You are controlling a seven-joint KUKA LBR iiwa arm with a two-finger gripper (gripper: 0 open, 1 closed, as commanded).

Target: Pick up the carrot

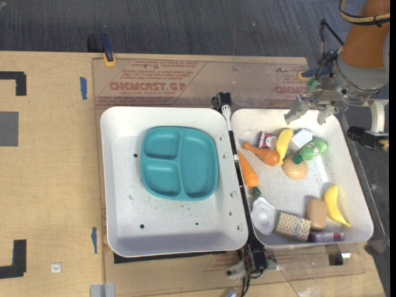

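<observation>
Well apart: carrot [247, 169], hand [310, 109]

Grey arm [362, 73] with a broad orange band, black cable looped above, pale metal fingers [298, 110]

One fixed camera looks down at a slant from above the desk [49, 135], far enough to take in both white bins: the left bin [117, 228] at frame center, the right bin [359, 228] at right.
</observation>
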